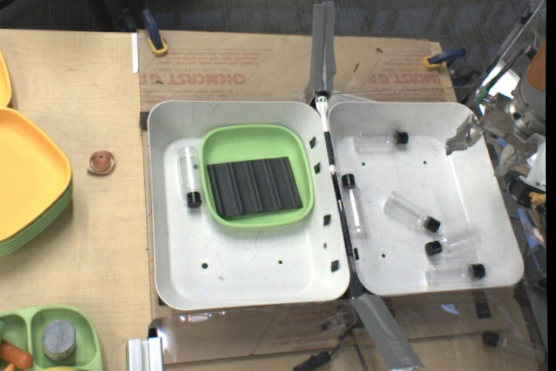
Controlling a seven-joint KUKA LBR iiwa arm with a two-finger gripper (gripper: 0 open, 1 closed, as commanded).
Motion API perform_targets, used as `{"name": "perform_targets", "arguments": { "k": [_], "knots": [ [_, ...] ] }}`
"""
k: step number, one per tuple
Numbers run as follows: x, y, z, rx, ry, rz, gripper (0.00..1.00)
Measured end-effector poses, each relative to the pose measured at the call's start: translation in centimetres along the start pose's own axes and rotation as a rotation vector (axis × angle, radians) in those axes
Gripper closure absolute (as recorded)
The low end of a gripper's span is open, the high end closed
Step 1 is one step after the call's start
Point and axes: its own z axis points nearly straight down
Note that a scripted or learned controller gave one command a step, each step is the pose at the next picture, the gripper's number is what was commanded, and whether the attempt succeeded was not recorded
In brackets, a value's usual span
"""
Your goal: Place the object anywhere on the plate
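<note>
Wooden counter, two white bins: gripper [460, 139] at right bin's [499, 217] far-right rim, grip state unreadable; clear plastic vials [410, 213] lie leftward, green square plate [300, 148] in left bin [165, 213].

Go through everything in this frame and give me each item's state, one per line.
Green plate: in left bin, dark grey pad on it.
Vial by plate: lying down, capped, off the plate.
Right-bin vials: lying down, capped, scattered.
Gripper: above right bin's far right edge, holding nothing visible.
</note>
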Motion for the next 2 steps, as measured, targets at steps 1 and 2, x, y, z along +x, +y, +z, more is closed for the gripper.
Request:
{"name": "perform_targets", "arguments": {
  "k": [1,2],
  "knots": [
    [0.00,0.00,0.00,0.000,0.000,0.000,0.00],
    [0.00,0.00,0.00,0.000,0.000,0.000,0.00]
  ]
}}
